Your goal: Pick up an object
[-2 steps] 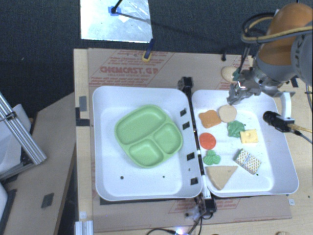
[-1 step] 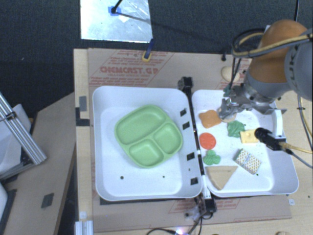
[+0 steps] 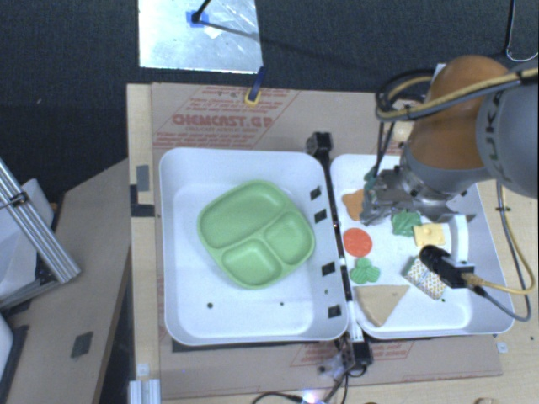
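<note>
The left bin (image 3: 181,310) carries a green divided plate (image 3: 255,233). My arm (image 3: 455,116) hangs over the right bin (image 3: 480,310), my gripper (image 3: 376,207) low beside an orange piece (image 3: 353,202); I cannot tell how my jaws stand. Nearby lie a tan wedge (image 3: 381,301), red disc (image 3: 357,242) and yellow square (image 3: 428,235).

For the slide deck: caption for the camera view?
Gripper low over toy food in right bin; green tray in left bin.

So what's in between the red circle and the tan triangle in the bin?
In the camera view, a small green leafy piece lies between the red circle and the tan triangle, near the right bin's left wall.
</note>
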